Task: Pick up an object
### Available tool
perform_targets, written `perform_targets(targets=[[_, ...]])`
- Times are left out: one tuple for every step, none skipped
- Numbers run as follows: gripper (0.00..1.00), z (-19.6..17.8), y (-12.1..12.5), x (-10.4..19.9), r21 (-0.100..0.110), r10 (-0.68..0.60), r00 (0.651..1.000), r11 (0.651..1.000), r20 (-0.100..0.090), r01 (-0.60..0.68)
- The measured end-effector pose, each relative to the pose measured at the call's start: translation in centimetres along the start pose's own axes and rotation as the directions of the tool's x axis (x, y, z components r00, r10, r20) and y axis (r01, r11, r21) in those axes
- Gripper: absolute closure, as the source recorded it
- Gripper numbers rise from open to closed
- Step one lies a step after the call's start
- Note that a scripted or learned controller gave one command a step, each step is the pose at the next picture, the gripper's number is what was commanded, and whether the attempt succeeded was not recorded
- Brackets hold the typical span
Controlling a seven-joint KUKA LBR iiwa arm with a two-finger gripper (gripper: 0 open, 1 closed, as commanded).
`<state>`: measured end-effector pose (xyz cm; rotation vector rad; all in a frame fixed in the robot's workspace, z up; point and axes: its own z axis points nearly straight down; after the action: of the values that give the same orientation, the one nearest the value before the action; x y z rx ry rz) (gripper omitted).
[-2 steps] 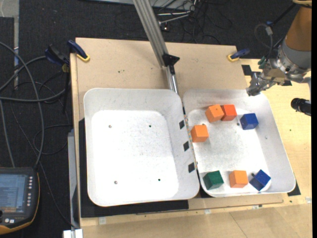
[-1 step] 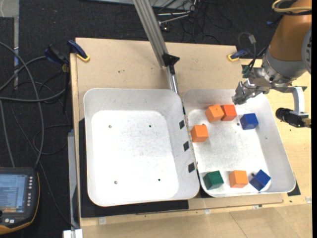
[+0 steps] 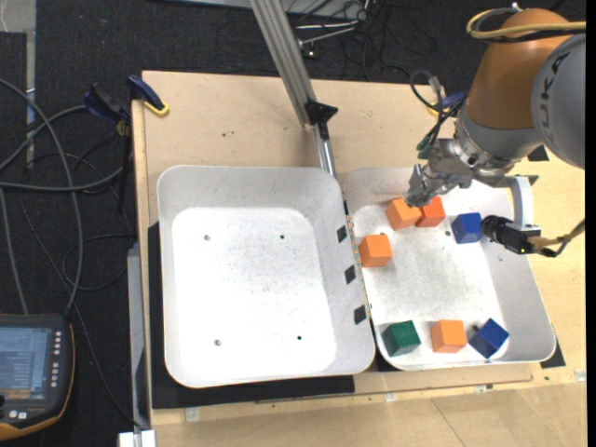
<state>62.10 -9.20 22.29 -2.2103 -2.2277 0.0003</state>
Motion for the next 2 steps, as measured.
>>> perform_targets(targets=[[1.00,-1.2,-1.3,5.7,-0.002,-0.001,1.000,1.000,0.000,0.001],[1.00,-0.5,-2.5,10.1,0.000,0.000,1.000,1.000,0.001,0.000]])
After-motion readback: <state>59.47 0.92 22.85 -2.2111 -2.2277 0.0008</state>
